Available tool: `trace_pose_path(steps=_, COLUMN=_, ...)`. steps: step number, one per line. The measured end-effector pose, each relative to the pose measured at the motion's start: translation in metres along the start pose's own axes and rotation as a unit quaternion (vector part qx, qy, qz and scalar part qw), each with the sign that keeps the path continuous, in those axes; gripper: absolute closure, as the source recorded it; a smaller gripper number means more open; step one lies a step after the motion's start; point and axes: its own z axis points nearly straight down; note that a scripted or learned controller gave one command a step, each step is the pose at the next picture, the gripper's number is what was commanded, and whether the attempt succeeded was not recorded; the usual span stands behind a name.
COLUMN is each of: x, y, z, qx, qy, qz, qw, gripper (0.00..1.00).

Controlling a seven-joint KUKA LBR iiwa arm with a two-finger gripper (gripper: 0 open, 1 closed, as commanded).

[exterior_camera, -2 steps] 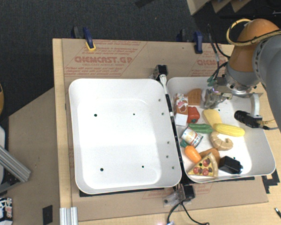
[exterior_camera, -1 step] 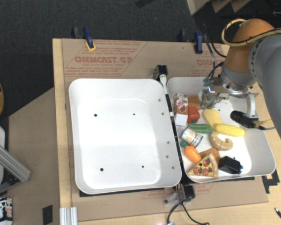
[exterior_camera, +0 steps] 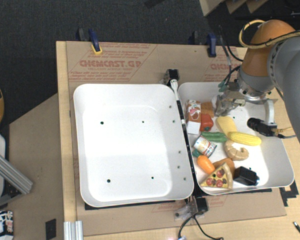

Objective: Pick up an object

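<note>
Two shallow white bins sit side by side on the counter (exterior_camera: pixel 65 134), which is covered with brown printed board. The left bin (exterior_camera: pixel 90 104) shows a bare white floor with four small dark dots. The right bin (exterior_camera: pixel 282 169) holds a cluster of toy food items. The grey arm (exterior_camera: pixel 290 59), with its orange band (exterior_camera: pixel 270 34), reaches in from the right over the far part of the right bin. The gripper (exterior_camera: pixel 224 106) points down at the far end of the pile, just above a yellow corn cob (exterior_camera: pixel 227 125); jaw state cannot be told from this view, and nothing is visibly between the jaws. Contents of the right bin: a small red-and-white packet (exterior_camera: pixel 193 110) at far left, a red block (exterior_camera: pixel 206 120) just beside it, a green cucumber (exterior_camera: pixel 213 136) lying across the middle, a banana (exterior_camera: pixel 245 139) to the right of the corn cob, a labelled can (exterior_camera: pixel 205 146) tipped on its side, a tan bread piece (exterior_camera: pixel 237 151), an orange carrot (exterior_camera: pixel 205 163), a pizza slice (exterior_camera: pixel 218 177) at the near edge, and a black object (exterior_camera: pixel 246 176) near right of the slice. The items touch or overlap one another. A black clip (exterior_camera: pixel 172 76) sits at the far end of the seam between the bins.
</note>
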Motion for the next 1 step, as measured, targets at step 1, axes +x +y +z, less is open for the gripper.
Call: trace_pose_path(steps=1, x=-0.0071, y=-0.0047, z=0.0003, qx=-0.007, qy=0.003, qz=-0.002, qw=1.0, gripper=1.0)
